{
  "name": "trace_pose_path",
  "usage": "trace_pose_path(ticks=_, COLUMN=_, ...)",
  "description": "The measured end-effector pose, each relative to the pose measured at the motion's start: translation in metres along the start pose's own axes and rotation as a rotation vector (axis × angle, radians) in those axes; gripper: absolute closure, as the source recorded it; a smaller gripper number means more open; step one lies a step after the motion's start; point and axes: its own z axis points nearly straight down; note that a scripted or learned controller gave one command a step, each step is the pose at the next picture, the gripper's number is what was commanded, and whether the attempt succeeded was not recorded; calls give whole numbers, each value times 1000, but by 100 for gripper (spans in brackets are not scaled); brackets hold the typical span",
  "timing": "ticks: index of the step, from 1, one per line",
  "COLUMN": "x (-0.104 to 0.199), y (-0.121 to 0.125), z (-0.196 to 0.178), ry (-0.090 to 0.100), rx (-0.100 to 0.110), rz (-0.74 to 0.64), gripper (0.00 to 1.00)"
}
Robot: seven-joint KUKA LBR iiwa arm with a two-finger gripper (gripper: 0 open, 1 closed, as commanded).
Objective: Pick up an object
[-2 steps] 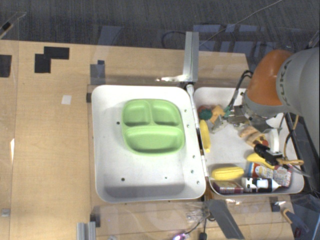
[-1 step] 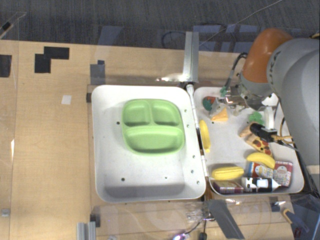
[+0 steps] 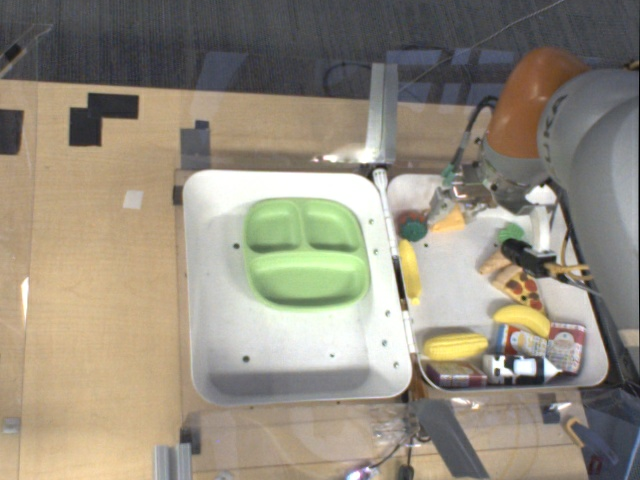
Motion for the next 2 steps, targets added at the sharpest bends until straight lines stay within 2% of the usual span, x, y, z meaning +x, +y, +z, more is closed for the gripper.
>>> trace_pose_path(ticks=1, x=111, y=14, z=-85, ry=0, rx=-7, rz=-37, gripper=100)
trace_pose_path(ticks=2, x=95, y=13, z=-85, ry=-1, rx=-6, rz=171, gripper=100)
